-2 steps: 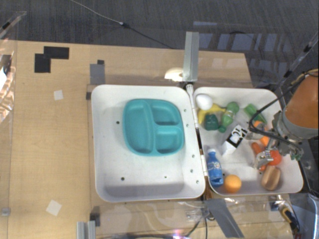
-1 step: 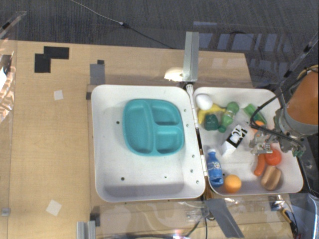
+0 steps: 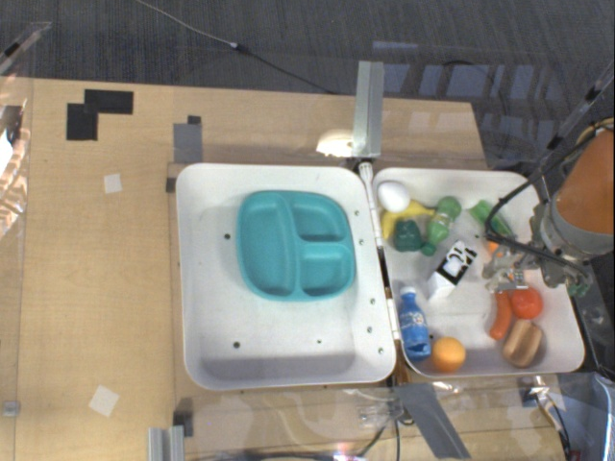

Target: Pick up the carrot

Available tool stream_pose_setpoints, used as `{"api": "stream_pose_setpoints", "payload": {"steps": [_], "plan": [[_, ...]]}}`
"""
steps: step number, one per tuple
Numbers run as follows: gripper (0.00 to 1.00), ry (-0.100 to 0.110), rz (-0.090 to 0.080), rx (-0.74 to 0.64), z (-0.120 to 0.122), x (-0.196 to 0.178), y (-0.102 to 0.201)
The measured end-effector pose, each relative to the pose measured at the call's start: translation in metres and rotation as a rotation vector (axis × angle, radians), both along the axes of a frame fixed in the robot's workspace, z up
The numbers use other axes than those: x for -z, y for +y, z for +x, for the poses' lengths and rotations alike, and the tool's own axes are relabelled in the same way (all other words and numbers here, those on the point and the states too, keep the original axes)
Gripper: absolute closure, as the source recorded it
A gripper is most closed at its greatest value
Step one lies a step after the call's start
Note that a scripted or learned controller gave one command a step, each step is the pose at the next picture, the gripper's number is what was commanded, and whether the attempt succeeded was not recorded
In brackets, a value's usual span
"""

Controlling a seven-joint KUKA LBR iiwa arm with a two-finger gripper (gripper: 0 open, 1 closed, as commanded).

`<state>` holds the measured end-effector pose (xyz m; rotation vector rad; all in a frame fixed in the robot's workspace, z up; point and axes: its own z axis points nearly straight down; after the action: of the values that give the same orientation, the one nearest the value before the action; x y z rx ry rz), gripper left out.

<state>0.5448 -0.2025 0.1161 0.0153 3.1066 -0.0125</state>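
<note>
From my seat the job reads as barely begun: the carrot [image 3: 500,317] lies on the floor of the right bin [image 3: 567,353], toward its near right corner, a short orange stick set almost upright in the view. It touches or all but touches a red tomato [image 3: 526,303] on its right, and a brown potato-like piece [image 3: 522,342] sits just near of both. The gripper [image 3: 504,275] hangs above this cluster, just far of the carrot's upper end, with the grey arm and its orange band coming in from the right edge. I cannot tell how its fingers stand; the metal parts there blur into cables and the bin floor, so I will not call it either way. I see nothing lifted, and the carrot looks flat on the bin, so I judge that the grasp itself is still to do, then the lift. The rest of the right bin is crowded: a white egg [image 3: 392,196] at the far left, a yellow piece [image 3: 396,221] and dark green pieces [image 3: 411,235] beside it, a green bottle [image 3: 442,217], a black-and-white tagged block [image 3: 455,261] in the middle, a blue bottle [image 3: 413,323] and an orange fruit [image 3: 448,354] at the near left. The left bin [image 3: 202,353] carries a teal divided tray [image 3: 293,244]. The tomato's closeness is my worry for the grasp.
</note>
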Motion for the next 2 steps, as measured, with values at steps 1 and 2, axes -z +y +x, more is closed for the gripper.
{"api": "stream_pose_setpoints", "payload": {"steps": [1, 2], "plan": [[1.0, 0.022, 0.013, 0.142, -0.001, -0.032, 0.073], [1.0, 0.023, 0.009, 0.238, -0.008, -0.048, 0.001]]}}
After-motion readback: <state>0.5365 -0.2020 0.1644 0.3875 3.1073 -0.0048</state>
